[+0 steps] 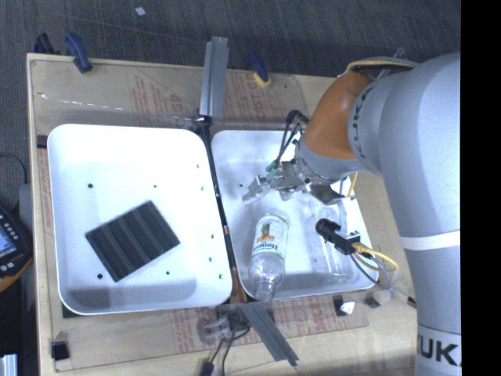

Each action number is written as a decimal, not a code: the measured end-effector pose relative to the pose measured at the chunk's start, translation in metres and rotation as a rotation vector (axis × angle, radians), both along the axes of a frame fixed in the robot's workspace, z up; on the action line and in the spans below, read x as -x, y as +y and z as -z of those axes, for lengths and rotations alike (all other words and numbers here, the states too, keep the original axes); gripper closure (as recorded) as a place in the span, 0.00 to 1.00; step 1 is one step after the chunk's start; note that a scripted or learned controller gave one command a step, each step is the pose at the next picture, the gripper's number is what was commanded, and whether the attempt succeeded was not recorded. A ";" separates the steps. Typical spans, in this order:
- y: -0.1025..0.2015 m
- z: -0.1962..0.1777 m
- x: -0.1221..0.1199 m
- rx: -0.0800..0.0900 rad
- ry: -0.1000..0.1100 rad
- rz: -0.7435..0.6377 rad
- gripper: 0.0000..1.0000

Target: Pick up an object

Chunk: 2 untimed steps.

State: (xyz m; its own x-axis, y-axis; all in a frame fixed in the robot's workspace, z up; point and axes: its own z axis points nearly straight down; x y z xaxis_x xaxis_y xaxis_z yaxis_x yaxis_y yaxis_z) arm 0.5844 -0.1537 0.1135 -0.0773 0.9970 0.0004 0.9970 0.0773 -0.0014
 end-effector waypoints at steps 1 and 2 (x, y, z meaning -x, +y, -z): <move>-0.002 0.021 0.083 0.000 -0.003 -0.079 0.00; 0.041 0.019 0.053 0.019 -0.008 -0.017 0.00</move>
State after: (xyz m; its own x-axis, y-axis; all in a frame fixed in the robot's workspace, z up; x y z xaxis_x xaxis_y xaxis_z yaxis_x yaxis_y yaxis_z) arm 0.5311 -0.1127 0.0942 -0.0940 0.9954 -0.0188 0.9955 0.0942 0.0053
